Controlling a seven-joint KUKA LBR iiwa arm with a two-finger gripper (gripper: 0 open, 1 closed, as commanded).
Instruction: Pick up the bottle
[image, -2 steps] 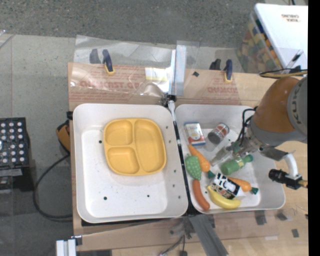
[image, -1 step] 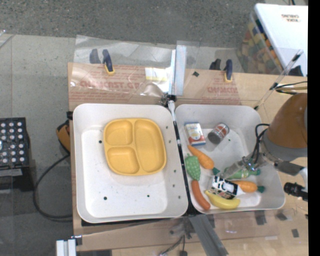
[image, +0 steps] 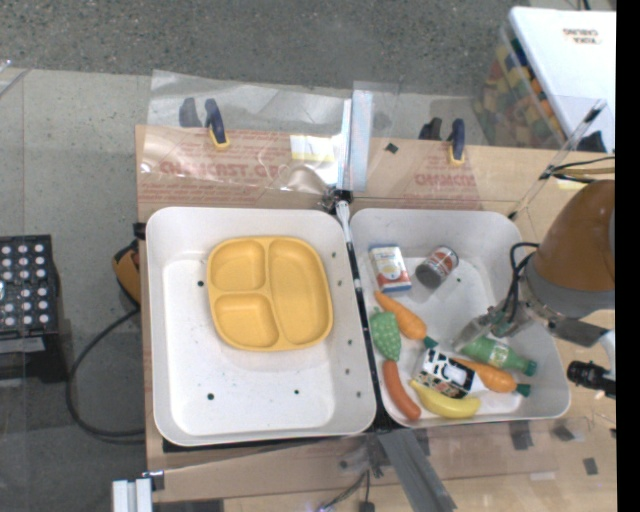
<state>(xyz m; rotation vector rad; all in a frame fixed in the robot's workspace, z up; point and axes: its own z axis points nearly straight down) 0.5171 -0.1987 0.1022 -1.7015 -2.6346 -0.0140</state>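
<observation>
Just beneath the claw, inside the right-hand bin on the counter, lies the green bottle on its side, very near the claw's tip or perhaps touching it; hard to say which. Cannot tell whether the claw is spread or pressed together, being too small and glinting at this slant. Nothing visibly pinched. Crowded on the bottle's side away from the claw by an orange carrot, seemingly touching it. Further out from the claw, toward the bin's near corner, are a black-and-white packet and a banana. Well apart from the claw, beyond the bin wall, sits a yellow divided tray. Probably the approach step, with the grasp itself not yet made. Next move calls for straddling the bottle across its narrow width, closing firmly on the body rather than the cap end, then lifting straight up, keeping clear of the carrot.
</observation>
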